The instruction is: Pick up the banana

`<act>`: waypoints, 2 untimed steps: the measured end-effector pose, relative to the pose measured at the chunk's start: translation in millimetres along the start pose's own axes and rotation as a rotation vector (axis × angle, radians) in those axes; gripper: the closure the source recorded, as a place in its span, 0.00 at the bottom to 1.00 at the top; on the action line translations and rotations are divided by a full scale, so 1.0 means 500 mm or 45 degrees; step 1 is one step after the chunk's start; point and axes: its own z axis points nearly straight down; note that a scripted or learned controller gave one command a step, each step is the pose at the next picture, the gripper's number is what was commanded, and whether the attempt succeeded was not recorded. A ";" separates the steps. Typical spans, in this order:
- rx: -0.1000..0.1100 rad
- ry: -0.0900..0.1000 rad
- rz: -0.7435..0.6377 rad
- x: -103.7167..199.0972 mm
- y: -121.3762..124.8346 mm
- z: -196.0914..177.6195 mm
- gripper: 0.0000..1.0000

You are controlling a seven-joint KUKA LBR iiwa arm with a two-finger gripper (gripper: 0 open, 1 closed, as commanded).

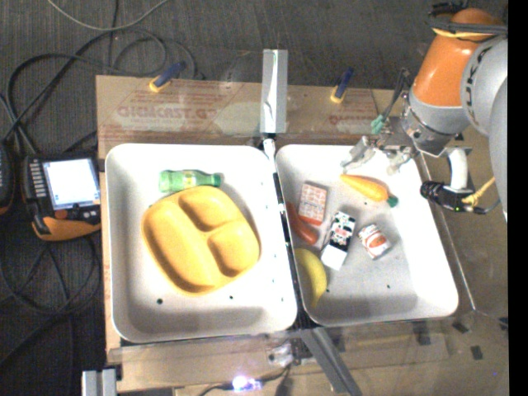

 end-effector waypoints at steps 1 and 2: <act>-0.003 0.000 0.049 0.091 -0.151 0.203 0.00; -0.023 -0.008 -0.167 0.105 -0.298 0.208 0.00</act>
